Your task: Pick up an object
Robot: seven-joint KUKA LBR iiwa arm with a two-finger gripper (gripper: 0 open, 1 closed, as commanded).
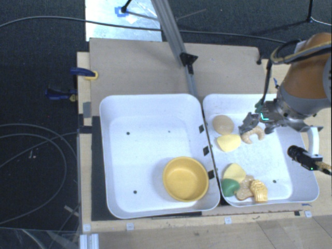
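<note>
Right now the tool is down inside the right bin, and from where I stand its dark fingers sit over a small curled tan piece, either touching it or just beside it. Whether they are spread or closed I cannot tell, and nothing shows clearly between them, so I would not call it held.

Taking that curled piece as the mark: a round beige lump lies to its left, a pale yellow wedge just below and left, nearly touching it. Further toward the near rim sit a yellow-green piece, a green one and two tan ridged bits, bunched together. The yellow bowl rests well apart in the left bin.

All of it looks like toy food, so I would guess light, stiff plastic, smooth and a bit slippery, not fragile. The curl would be best pinched across its narrow arc, since a grip on the rounded ends could squirt it sideways into the wedge.
</note>
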